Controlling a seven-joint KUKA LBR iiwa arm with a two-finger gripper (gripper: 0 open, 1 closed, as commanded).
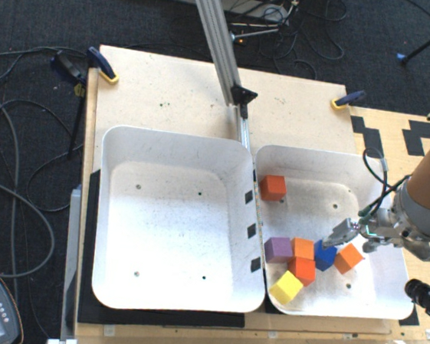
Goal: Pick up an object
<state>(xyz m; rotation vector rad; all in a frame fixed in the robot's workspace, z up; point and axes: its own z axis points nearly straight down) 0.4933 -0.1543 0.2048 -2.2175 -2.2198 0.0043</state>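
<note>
The shallow white plastic left bin (pixel 120 195) holds no blocks; all lie in the matching right bin (pixel 331 169): a purple cube (pixel 278 249), a yellow cube (pixel 287 287), stacked orange cubes (pixel 303 261), a lone orange cube (pixel 274 187), a blue cube (pixel 325 256) and another orange cube (pixel 349 257). The two-finger gripper (pixel 344 234) sits low just above these last two; whether its jaws are spread or closed I cannot tell, and nothing looks lifted, so the pick seems undone.

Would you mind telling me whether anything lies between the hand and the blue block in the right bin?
Nothing visible does: the hand sits just above the blue block, with orange blocks close on either side.
</note>
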